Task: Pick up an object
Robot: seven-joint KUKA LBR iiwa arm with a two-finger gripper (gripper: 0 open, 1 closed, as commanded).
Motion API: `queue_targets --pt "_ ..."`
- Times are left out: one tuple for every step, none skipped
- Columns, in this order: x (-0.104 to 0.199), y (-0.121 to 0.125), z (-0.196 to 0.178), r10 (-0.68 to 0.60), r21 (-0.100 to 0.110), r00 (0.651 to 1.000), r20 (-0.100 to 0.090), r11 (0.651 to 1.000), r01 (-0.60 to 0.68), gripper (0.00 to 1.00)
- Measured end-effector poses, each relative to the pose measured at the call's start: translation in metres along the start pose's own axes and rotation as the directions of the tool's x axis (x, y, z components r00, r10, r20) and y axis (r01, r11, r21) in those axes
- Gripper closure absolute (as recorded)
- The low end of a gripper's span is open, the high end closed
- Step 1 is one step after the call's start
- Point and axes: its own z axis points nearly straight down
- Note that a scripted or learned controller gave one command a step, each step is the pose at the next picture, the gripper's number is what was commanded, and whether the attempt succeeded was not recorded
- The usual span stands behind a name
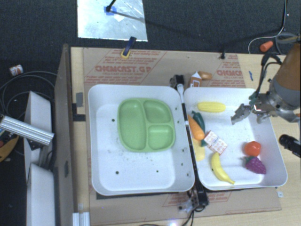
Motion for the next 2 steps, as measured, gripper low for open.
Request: queue_targets --pt "0.056 -0.040 0.071 -0.004 0.008 1.000 -0.004 1.000 0.004 0.00" --pt "0.052 -0.062 0.149 0.004 0.003 1.000 -0.001 1.000 -0.004 0.00"
